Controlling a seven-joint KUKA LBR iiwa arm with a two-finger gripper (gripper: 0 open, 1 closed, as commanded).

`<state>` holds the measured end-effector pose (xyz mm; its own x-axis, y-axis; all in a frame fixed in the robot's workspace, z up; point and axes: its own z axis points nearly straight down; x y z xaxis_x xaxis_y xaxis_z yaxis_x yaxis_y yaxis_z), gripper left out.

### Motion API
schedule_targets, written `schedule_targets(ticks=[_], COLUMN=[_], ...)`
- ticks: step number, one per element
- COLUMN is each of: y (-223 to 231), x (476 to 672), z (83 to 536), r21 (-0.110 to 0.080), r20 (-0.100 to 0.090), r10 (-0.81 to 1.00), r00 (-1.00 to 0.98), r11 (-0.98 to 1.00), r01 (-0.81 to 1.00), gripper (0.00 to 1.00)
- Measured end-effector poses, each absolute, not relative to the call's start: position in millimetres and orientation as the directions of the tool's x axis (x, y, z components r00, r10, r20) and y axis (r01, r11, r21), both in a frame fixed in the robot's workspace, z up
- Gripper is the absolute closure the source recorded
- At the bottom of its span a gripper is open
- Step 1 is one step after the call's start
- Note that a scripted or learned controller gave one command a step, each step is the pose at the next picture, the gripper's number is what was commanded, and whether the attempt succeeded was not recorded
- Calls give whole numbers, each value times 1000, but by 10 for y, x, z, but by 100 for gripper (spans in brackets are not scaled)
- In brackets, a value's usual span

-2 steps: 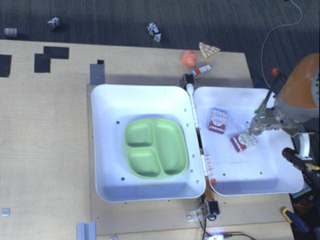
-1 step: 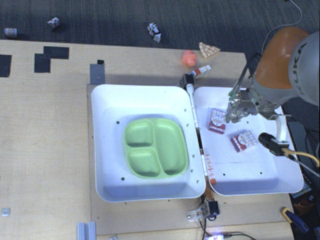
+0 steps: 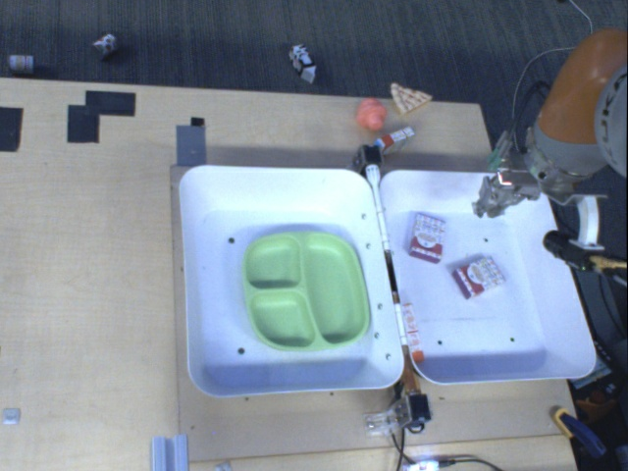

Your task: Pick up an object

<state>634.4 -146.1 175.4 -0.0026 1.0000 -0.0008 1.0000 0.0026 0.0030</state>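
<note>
Robotics lab test cell: grey industrial arm with orange band (image 3: 589, 86) mounted at a pale plywood bench (image 3: 88, 292); two shallow white plastic bins (image 3: 196, 263) fixed side by side; loose cabling (image 3: 417, 440) at the front edge; dark carpet floor (image 3: 196, 18) with scattered small items.

The desk (image 3: 88, 283) looks like pale wood w/ a matt, smooth finish. Both white bins (image 3: 211, 263) (image 3: 549, 307) seem smooth plastic, slightly glossy. The green tray (image 3: 304, 287) is smooth plastic, approx. matt. The two small packets (image 3: 427, 236) (image 3: 479, 276) look like printed paper or foil, a bit shiny.
</note>
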Motion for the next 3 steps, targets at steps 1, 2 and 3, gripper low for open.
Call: schedule_targets(ticks=[1,2,3], y=[-2037,-1411,-824], x=[6696,6703,6690], z=[1768,2510,1919], r21=[5,8,2], r20=[-2,0,2], r10=[1000,1000,1000], r00=[-3,-7,-7], r11=[3,7,7], r01=[1000,1000,1000], gripper=[100,100,100])
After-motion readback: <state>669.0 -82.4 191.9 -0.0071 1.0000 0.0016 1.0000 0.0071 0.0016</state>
